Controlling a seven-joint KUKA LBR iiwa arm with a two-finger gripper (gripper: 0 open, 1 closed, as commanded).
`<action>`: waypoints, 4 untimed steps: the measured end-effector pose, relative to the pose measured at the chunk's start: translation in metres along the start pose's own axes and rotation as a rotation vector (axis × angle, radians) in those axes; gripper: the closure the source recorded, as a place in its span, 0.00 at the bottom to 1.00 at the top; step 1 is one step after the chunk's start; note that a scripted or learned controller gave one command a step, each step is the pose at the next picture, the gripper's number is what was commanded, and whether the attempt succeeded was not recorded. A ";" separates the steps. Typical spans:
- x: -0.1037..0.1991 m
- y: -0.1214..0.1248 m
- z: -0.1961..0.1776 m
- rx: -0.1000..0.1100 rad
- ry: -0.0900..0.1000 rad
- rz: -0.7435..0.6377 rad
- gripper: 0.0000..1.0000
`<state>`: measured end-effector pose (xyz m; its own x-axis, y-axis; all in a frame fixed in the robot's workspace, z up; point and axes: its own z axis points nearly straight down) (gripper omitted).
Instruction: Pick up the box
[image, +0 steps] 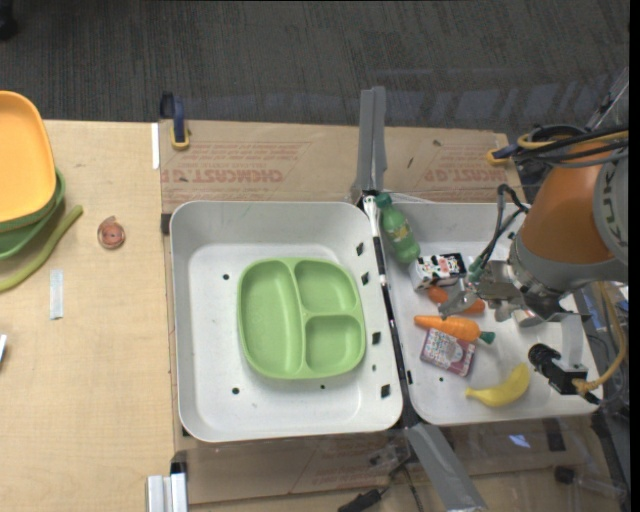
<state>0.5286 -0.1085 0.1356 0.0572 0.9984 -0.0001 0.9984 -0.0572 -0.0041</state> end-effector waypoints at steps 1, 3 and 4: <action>0.012 -0.049 0.040 -0.011 0.000 -0.161 0.00; 0.010 -0.048 0.030 -0.015 -0.004 -0.156 0.00; 0.076 -0.055 -0.055 -0.004 -0.002 -0.603 0.00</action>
<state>0.4781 -0.0292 0.1910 -0.5194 0.8545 -0.0004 0.8545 0.5194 -0.0004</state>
